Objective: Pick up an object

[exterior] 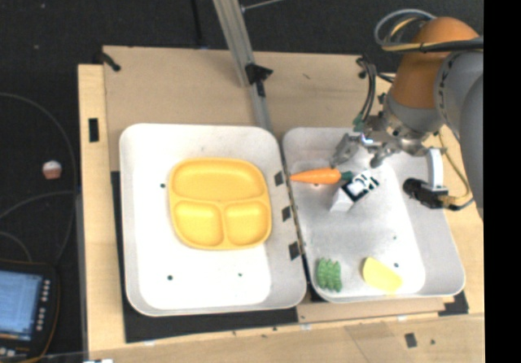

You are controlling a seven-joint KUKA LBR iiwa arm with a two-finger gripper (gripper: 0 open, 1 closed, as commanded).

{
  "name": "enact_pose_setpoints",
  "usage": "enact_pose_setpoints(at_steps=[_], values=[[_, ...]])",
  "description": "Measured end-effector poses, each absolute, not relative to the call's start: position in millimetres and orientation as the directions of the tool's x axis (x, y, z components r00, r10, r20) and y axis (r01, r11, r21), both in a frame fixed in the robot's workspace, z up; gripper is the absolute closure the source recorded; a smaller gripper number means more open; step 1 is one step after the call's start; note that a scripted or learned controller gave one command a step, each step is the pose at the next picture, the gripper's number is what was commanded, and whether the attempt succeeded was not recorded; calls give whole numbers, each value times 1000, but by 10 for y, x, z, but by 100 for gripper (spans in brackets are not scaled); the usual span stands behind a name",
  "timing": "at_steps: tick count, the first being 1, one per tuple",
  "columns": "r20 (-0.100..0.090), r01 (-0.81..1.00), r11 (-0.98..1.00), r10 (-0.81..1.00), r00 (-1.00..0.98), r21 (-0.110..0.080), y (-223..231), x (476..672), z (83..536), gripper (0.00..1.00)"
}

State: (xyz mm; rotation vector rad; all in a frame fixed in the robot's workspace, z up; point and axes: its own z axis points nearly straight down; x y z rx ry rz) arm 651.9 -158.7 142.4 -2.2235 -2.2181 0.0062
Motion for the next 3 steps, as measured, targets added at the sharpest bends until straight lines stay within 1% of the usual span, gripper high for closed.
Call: enact_pose_setpoints(at_steps=[1,2,3], values=[[-3,1000,-4,1000,4,4,-1596,6538,1571,100],[-2,1000,2,1000,-2,8,-1572,6552,2220,100],[-1,1000,3,1000,-3,5,-1586,6561,2544,100]])
